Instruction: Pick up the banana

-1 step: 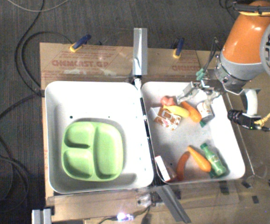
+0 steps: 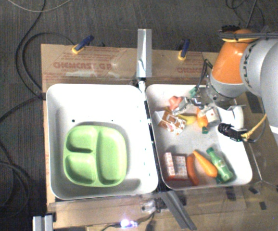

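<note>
Risked closing on the wrong thing: crowded at the back of the right bin, with the gripper low over a tight heap of small items. Could easily have caught the patterned carton or the small orange piece instead of the banana, since both sat touching or just beside the fruit. Could also have nudged the banana sideways under the carton, or pinched only its tip and let it slip on the lift, given how little of the yellow skin lay exposed. Might further have snagged the pink-and-red packet lying just left of the tool.

Pictured with the banana lying in the upper middle of the right bin, wedged between the carton on its left and the orange piece on its right, mostly hidden by the neighbours. Seen just below the gripper in the camera view, near it but not between the jaws; no hold shown. Spread or pressed together: could not be told, the tool's end lost against the clutter and its own cabling.

Left well apart at the front of the same bin: a brown box, two carrots and a green bottle. Left alone in the other bin: a green divided tray.
</note>
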Action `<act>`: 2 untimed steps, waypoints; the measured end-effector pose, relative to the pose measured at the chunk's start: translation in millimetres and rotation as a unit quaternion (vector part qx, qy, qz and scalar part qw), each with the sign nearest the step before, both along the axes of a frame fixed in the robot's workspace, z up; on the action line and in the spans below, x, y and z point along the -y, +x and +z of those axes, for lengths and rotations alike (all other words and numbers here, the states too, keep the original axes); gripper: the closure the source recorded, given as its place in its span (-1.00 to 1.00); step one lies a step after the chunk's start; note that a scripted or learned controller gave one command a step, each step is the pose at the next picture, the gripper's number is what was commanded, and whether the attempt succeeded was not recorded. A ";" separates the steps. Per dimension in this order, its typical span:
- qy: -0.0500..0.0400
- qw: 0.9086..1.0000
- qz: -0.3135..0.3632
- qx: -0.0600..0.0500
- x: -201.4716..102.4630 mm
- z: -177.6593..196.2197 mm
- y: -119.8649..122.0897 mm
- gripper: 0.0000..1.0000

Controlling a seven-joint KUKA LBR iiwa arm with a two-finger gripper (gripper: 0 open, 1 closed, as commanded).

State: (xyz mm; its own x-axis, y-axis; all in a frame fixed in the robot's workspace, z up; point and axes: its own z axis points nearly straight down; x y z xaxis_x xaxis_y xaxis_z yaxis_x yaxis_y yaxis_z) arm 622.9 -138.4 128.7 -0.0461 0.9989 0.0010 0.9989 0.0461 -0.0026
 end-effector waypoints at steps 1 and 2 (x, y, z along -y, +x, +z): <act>-0.003 1.000 0.030 0.005 5.8 -39.9 38.0 -1.00; -0.003 1.000 0.030 0.004 5.9 -34.0 38.1 1.00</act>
